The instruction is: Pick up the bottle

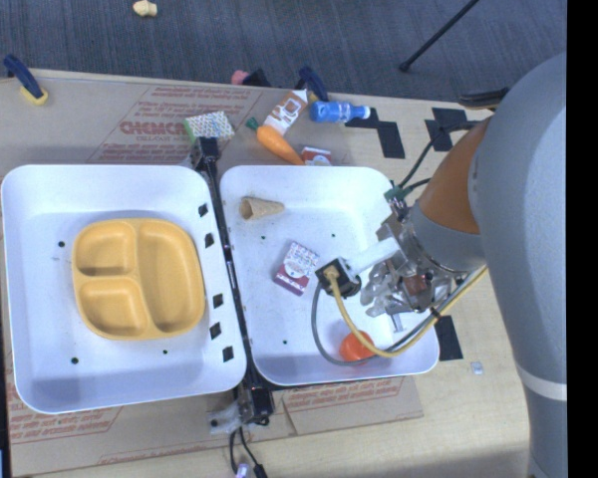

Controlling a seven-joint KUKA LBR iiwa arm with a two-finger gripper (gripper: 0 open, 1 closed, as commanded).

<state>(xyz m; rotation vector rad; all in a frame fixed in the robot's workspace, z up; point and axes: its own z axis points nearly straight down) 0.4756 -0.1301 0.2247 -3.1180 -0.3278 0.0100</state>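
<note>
Bench (80,108): brown cardboard w/ red print under two white bins, black tape bits at 1–2 o'clock, dark grey carpet beyond the far edge. Yellow scrap (145,8) on carpet at 11, black tripod leg (458,18) at 1. Blue clamps at far edge: one (25,80) at 10, another (312,81) near 12.

Left bin (40,192): yellow divided tray (138,277), three compartments, roughly centred.

Right bin (364,192): cone (262,207) at its 11, small red/white packet (296,267) near centre, orange object (357,347) at its 5, partly behind a yellow cable (379,345) looping off the wrist.

Outside the bins, on the cardboard at frame 12: bottle (284,113), white w/ orange label and green cap, lying on its side; carrot (277,144) just beside it toward the bin; blue bottle-like item (337,113) to its right; green-patterned packet (209,125) to its left; small red/white card (317,154) at the bin rim.

Gripper (394,297) is down over the right bin's 4 o'clock area, arm coming in from 3. Fingers buried in wrist hardware and cabling, so can't tell how far they're spread or whether anything's in them.

Bottle vs gripper: bottle sits at ~11 o'clock from gripper, well apart, outside the bin past its far rim.
</note>
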